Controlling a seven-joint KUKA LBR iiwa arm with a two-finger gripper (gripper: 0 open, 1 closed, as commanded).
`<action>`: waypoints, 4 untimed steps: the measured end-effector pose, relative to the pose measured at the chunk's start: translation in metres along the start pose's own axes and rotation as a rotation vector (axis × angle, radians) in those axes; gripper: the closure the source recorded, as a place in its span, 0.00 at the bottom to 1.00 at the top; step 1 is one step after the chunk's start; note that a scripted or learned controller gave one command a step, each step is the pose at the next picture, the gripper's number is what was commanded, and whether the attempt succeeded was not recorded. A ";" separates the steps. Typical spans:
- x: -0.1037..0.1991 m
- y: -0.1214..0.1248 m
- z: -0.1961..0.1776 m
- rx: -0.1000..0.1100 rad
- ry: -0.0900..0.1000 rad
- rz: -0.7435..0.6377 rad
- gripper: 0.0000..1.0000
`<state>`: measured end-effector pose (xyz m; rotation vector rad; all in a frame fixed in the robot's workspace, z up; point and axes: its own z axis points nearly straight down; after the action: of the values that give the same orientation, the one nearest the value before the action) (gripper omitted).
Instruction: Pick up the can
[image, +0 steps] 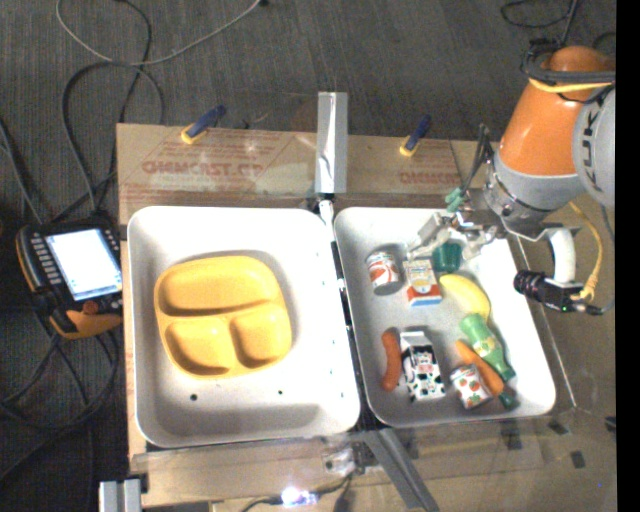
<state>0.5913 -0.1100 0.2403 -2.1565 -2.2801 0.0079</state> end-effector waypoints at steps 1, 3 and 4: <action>-0.012 0.047 0.134 -0.023 -0.005 -0.048 0.00; -0.001 0.084 0.143 -0.022 -0.006 0.169 0.00; 0.018 0.069 0.058 -0.002 -0.003 0.043 0.00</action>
<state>0.6591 -0.0883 0.1820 -2.2082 -2.2357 0.0091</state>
